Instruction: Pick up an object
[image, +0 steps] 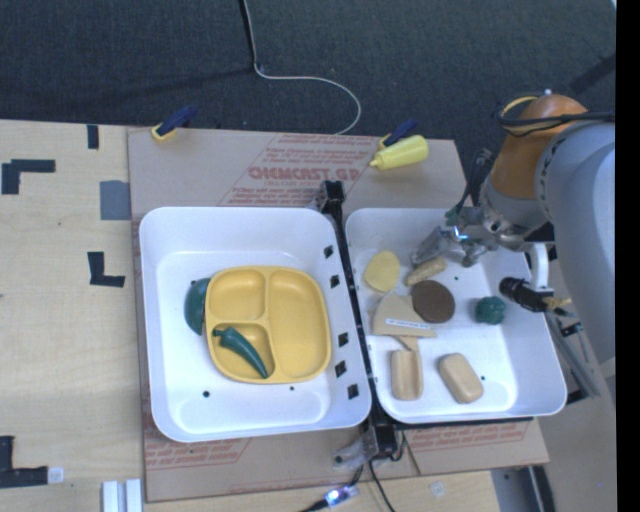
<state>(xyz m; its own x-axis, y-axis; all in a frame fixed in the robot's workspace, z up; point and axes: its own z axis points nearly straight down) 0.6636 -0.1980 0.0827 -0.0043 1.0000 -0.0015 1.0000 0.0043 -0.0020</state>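
The right bin (535, 398) holds several toy foods: a pale yellow disc (381, 271), a brown round cookie (433, 301), a tan wedge (396, 316), two tan bread pieces (405, 374) (460, 378), a small green ball (489, 310) and a small tan piece (424, 270). My gripper (434, 250) reaches in from the right over the bin's far part. It hangs low, just above the small tan piece and next to the brown cookie. Whether it touches the tan piece is unclear.
The left bin (170, 395) carries a yellow divided plate (290, 300) with a green pepper (240, 348) in it and a dark green object (195, 305) beside it. A yellow clamp (402, 152) and a blue clamp (175, 122) sit on the cardboard behind the bins.
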